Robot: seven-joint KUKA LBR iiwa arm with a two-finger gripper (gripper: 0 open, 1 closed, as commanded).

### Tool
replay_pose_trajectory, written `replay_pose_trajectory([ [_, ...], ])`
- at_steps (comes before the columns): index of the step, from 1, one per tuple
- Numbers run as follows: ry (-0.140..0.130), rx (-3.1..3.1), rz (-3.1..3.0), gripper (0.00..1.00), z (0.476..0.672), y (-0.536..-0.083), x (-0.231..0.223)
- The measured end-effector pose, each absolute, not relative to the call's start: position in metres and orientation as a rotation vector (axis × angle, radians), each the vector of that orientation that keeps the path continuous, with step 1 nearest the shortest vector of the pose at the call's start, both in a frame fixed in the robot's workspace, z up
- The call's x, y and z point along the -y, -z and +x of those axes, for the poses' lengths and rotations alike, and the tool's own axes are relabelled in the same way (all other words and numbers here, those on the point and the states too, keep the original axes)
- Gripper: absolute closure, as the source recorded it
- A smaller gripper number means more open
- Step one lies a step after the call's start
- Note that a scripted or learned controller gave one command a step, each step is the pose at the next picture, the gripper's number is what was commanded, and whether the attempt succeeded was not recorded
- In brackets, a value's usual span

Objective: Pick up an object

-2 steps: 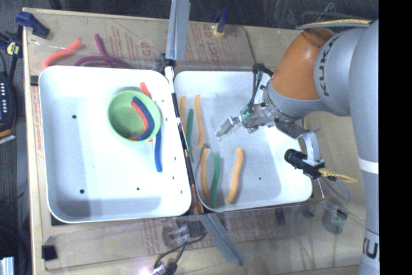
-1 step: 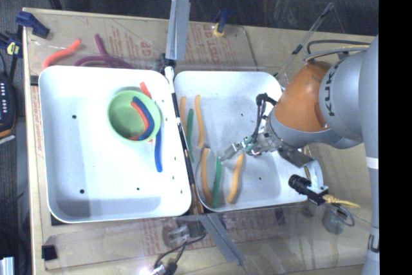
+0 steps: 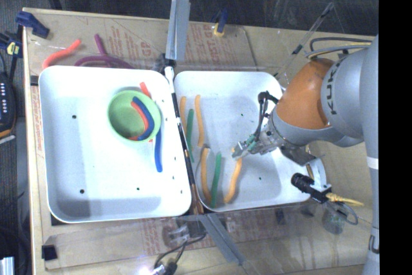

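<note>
My gripper (image 3: 244,148) hangs low over the middle of the right bin (image 3: 257,90), reaching in from the right under the orange wrist band. Just below and left of it lies an orange stick (image 3: 235,180), its upper end close to the gripper tip. Whether they touch I cannot make out. More sticks lie along the bin's left side: a green one (image 3: 216,174), an orange one (image 3: 205,172), a long orange one (image 3: 198,120), a thin green one (image 3: 190,132) and a short orange one (image 3: 183,113).
The left bin (image 3: 71,158) holds a green bowl (image 3: 129,116) with a red stick (image 3: 149,114) and a blue stick (image 3: 158,152) draped over its rim. Behind the bins, orange (image 3: 61,53) and purple (image 3: 103,60) tubes lie on the bench.
</note>
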State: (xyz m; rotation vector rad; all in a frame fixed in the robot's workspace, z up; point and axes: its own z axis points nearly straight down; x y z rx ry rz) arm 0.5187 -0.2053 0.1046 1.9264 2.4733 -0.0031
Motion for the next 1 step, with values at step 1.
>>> replay_pose_trajectory([
  [1, 0.0, -2.43, 1.992, 1.0, 0.5451, -0.2208, 0.1632],
])
